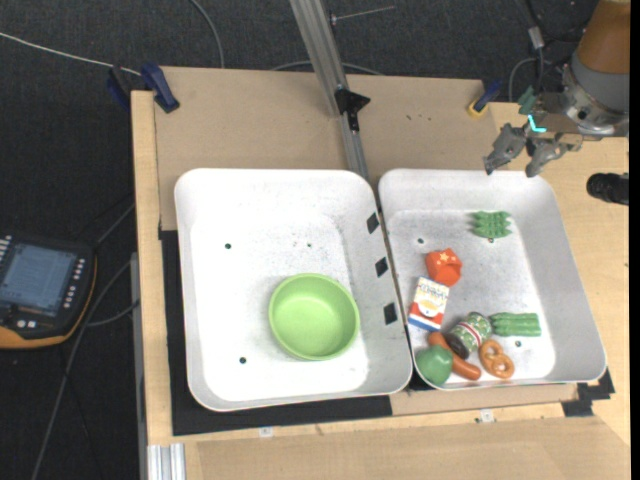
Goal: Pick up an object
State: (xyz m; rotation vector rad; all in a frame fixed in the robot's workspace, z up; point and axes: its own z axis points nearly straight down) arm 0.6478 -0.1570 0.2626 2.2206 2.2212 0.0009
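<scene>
The two-finger gripper point(517, 158) hangs with fingers spread and nothing between them, above the right white bin's point(570, 298) far rim. Small toy foods, including a red pepper point(443, 265), lie below; descending comes next.

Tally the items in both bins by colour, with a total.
Green: 4, namely bowl, upper green toy, lower green toy, green pepper
Red/orange: 3, namely red toy, sausage, pretzel
White carton: 1
Dark can: 1
Total: 9
</scene>
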